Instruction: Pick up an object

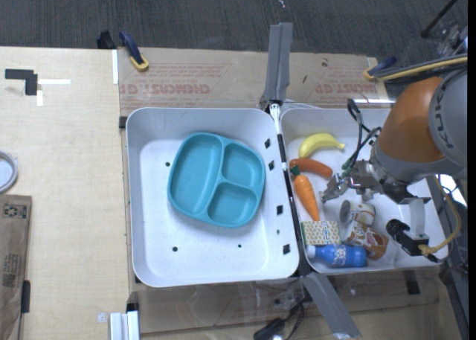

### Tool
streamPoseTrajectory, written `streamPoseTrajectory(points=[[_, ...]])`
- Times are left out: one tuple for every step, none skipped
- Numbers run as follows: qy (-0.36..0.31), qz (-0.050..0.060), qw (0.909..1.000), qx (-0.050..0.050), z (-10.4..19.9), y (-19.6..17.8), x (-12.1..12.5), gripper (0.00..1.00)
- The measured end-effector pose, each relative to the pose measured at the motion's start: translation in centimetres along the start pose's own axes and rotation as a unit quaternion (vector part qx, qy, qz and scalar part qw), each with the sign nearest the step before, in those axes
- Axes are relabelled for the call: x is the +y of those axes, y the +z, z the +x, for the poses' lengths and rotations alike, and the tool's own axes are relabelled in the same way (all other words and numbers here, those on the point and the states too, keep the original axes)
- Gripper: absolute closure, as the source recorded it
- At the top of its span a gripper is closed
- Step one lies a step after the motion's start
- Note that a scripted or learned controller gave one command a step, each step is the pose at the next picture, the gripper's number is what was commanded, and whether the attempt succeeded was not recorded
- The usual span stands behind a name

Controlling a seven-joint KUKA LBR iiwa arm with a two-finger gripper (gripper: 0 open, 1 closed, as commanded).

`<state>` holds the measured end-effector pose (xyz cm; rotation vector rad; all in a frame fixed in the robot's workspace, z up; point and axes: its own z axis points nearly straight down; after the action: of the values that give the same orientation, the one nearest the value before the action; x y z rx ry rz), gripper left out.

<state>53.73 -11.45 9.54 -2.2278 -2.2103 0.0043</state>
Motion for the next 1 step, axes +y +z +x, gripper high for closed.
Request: streamPoseTrajectory(points=[[-0.033,-0.002,0.9995,-0.001,2.12,0.25,11.0,0.0]])
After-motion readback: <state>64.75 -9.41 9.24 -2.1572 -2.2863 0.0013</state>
